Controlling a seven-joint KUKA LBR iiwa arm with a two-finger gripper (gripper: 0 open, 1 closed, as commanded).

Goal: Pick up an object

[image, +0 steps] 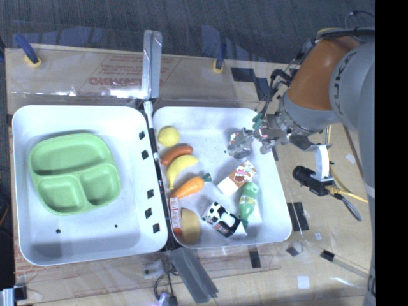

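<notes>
My gripper [240,143] hangs low over the right bin [210,116], in its upper right part, with bare white floor beneath it. Just below it lie a small red-and-white carton [237,177] and a green bottle [248,201]. Along the bin's left side sit a yellow lemon [168,136], a reddish sausage [176,153], a banana [180,168] and an orange carrot [189,186]. A brown potato-like piece [190,224] and a black-and-white cow-patterned toy [220,218] lie near the front wall. Nothing shows between the gripper's tips.
The left bin [25,234] holds a green divided plate [74,171]. A grey divider bar [152,65] rises between the bins at the back. The arm [322,81] reaches in over the right bin's right wall.
</notes>
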